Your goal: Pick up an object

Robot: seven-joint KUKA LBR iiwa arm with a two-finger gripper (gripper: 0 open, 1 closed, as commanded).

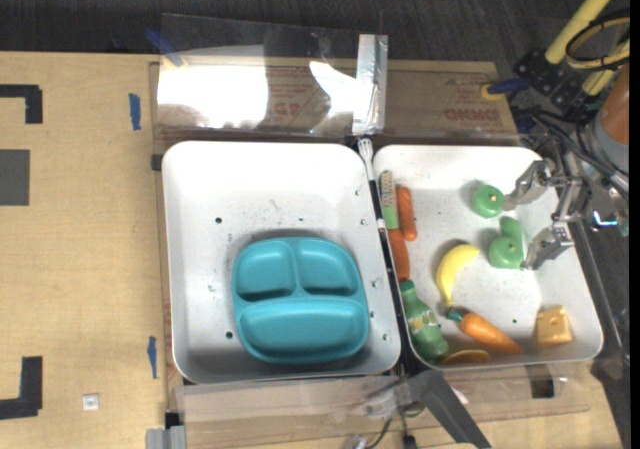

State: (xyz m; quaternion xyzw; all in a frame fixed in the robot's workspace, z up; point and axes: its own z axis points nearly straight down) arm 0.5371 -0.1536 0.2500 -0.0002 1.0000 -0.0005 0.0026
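Observation:
My gripper (537, 215) hangs over the right side of the right bin (452, 153), open, fingers spread front to back. One fingertip (524, 184) is close to a round green toy (487, 199). The other fingertip (547, 245) is just right of a second green toy (507, 245). Nothing sits between the fingers. A yellow banana-like piece (456, 268) lies mid-bin. A carrot (486, 330) and a tan cube (552, 325) lie near the front.
Along the right bin's left wall lie two orange sticks (403, 213) (399, 253) and a green bottle (424, 322). The left bin (260, 177) holds a teal divided tray (298, 298). Clear film and tape (368, 77) sit behind the bins.

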